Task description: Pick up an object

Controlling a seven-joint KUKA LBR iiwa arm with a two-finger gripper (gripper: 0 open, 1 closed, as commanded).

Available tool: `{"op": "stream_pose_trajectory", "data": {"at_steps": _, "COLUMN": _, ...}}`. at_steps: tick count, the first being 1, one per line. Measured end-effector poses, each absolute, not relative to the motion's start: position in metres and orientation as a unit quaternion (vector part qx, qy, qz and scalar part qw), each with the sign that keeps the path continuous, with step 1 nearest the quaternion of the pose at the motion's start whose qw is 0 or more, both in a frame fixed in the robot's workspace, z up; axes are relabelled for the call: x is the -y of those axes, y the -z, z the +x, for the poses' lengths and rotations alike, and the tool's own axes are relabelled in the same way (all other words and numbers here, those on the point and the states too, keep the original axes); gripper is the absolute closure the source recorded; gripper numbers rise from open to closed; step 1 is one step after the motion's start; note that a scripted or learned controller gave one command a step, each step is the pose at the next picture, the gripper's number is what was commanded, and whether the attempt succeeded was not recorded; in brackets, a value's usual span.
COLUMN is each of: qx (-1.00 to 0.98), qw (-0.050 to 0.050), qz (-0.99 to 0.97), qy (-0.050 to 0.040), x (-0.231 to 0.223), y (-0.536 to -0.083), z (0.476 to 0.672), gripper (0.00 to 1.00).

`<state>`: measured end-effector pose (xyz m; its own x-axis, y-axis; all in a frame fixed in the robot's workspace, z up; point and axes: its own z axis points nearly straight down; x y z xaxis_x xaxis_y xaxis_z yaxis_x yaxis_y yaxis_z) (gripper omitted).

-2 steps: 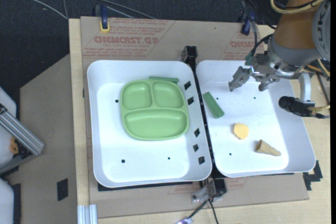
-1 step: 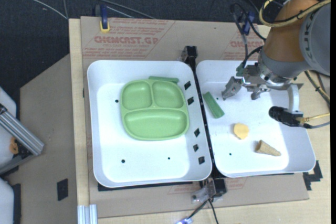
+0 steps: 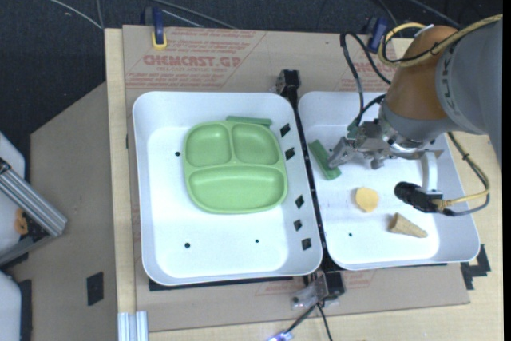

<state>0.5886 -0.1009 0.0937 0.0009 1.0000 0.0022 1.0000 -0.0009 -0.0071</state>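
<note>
My gripper (image 3: 358,156) hangs low over the upper left part of the right bin (image 3: 455,251). Its two fingers stand apart, open, with nothing between them. A small green bar (image 3: 322,158) lies against the bin's left wall, just left of the left fingertip (image 3: 341,155). Below the gripper, a round yellow piece (image 3: 366,200) rests on the bin floor. A tan wedge (image 3: 408,226) lies further toward the bin's lower right.
The left bin (image 3: 160,251) holds a green divided plate (image 3: 235,167) with a flat green piece (image 3: 249,121) peeking out behind it. The grey and orange arm (image 3: 431,84) covers the upper right of the right bin.
</note>
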Motion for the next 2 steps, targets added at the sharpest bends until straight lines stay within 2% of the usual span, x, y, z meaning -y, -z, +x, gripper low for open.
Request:
{"op": "stream_pose_trajectory", "data": {"at_steps": 1, "qx": 0.707, "qw": 0.001, "qz": -0.707, "qy": 0.0005, "x": 0.101, "y": -0.088, "z": 0.59, "gripper": 0.0}}
{"op": "stream_pose_trajectory", "data": {"at_steps": 2, "qx": 0.707, "qw": -0.001, "qz": -0.707, "qy": 0.0036, "x": 0.1, "y": -0.101, "z": 0.592, "gripper": 1.0}}
